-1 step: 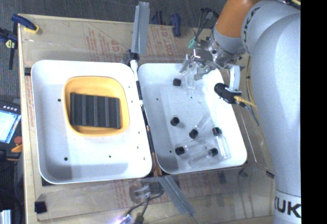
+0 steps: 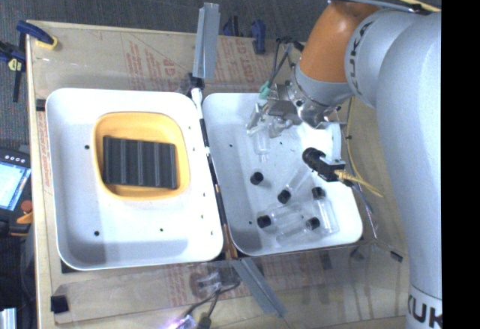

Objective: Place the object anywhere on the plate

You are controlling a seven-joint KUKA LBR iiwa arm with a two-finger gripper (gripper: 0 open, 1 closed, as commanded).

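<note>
A robotics lab: a plywood bench (image 2: 112, 50) with clamped edges, two white bins (image 2: 60, 170), and cabling.

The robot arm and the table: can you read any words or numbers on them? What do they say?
"KU", big dark letters at the bottom of the grey robot arm, cut off by the picture's edge.
Red printing on the brown board under the white bins: too faint to read.
The small screen at the left edge: too blurred to read.
The yellow plate and the little clear bottles: no words.
</note>
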